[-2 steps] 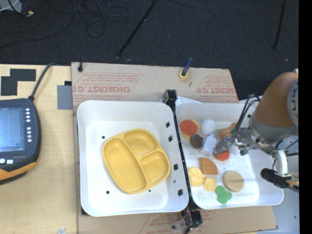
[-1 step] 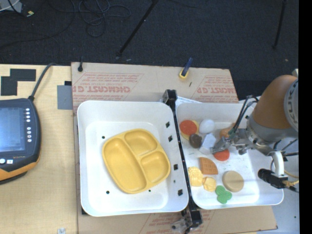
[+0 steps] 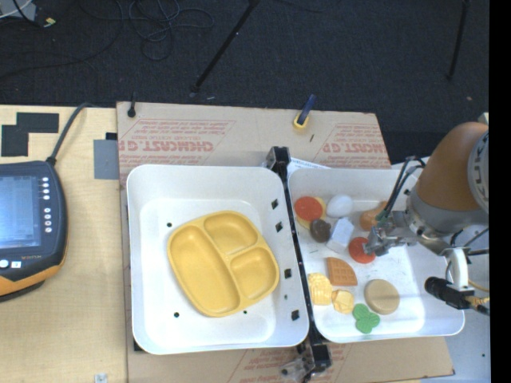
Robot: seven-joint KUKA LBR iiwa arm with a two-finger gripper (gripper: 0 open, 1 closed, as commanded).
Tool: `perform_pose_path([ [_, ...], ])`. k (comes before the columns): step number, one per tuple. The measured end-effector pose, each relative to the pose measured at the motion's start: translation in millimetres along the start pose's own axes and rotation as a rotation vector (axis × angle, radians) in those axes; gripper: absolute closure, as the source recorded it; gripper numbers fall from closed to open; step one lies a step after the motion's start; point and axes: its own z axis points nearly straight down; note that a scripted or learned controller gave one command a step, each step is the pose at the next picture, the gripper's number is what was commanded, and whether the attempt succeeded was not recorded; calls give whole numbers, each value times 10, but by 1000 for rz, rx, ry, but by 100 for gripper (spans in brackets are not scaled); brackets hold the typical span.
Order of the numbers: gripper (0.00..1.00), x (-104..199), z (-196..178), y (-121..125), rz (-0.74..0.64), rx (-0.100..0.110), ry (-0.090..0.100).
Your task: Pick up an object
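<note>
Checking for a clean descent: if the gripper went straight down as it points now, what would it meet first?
Most likely the small red round piece directly beneath the gripper in the right bin; depth is hard to judge from above.

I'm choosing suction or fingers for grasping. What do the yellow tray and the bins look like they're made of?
Yellow tray: looks like moulded plastic, smooth with a slight sheen, three compartments formed in one piece. Left bin and right bin: probably plastic too, white and glossy, with rounded corners and raised rims. The picture alone can't confirm either material.
</note>
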Motion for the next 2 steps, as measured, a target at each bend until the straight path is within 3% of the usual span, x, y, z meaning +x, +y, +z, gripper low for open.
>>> perform_pose_path([
  [2, 100, 19, -1109, -50, -5, -2, -1],
])
